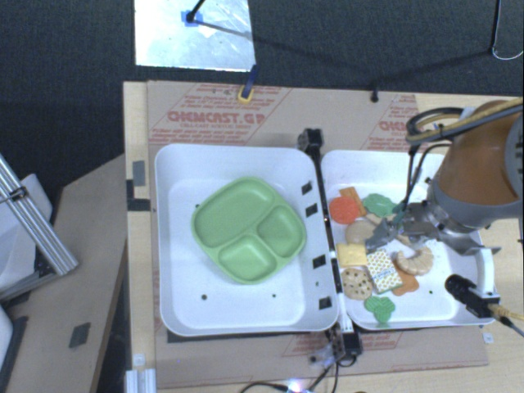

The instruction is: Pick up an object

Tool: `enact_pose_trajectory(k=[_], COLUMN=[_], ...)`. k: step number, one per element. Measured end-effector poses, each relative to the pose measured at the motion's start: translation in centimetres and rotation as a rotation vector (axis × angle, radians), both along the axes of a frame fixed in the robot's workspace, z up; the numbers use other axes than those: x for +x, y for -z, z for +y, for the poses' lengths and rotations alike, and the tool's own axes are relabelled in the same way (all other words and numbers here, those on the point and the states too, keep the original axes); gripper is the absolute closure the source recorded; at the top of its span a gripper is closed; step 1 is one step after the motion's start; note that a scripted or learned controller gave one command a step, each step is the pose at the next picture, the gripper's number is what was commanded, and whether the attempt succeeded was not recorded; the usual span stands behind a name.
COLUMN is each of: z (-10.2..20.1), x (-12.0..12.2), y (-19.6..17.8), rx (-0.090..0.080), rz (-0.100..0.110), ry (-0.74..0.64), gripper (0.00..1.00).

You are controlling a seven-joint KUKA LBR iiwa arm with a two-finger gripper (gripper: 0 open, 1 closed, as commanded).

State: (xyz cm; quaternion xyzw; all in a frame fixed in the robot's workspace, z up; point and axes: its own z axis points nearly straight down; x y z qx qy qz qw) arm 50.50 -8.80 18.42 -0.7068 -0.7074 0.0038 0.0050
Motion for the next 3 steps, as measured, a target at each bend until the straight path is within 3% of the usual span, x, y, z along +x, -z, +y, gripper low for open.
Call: enact_pose_trajectory(k=[1,3], z=[0.0,-0.5], x=[0.3,0.1], y=[-0.6,7.8], rx=[-0.002,-0.001], rz=[-0.013,-0.01], ry=[-0.003,0.0], gripper=[0.0,0.0])
